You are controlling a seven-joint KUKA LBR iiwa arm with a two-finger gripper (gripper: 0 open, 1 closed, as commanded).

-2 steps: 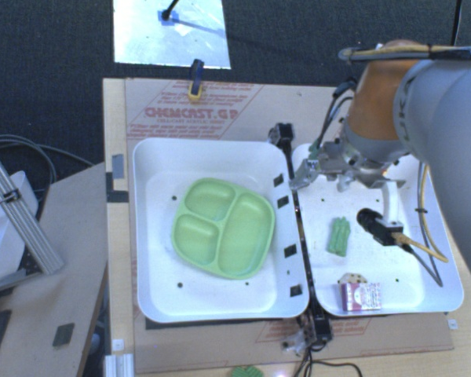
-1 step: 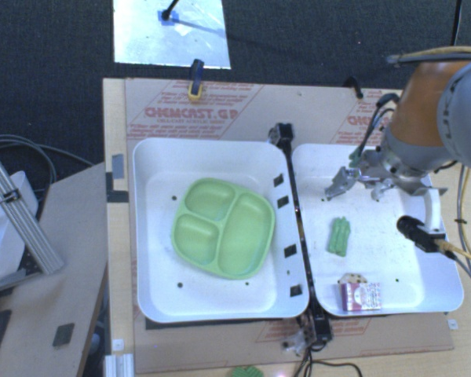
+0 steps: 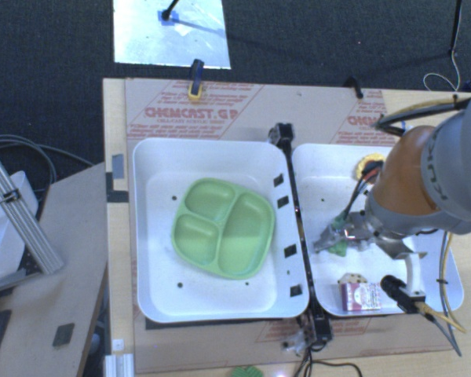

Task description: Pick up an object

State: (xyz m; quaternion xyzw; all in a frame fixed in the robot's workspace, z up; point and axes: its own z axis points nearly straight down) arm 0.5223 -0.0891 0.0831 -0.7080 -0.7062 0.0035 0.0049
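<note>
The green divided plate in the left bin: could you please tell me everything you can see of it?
The green divided plate is a pale green, rounded-square tray that looks like moulded plastic, with three compartments: one along its upper left, one at its lower left and a larger one on its right. It lies flat and face up, turned at a slant, near the middle of the left bin. All three compartments look bare. It rests on the bin's floor, apart from the walls, and the gripper works over the right bin.
</note>
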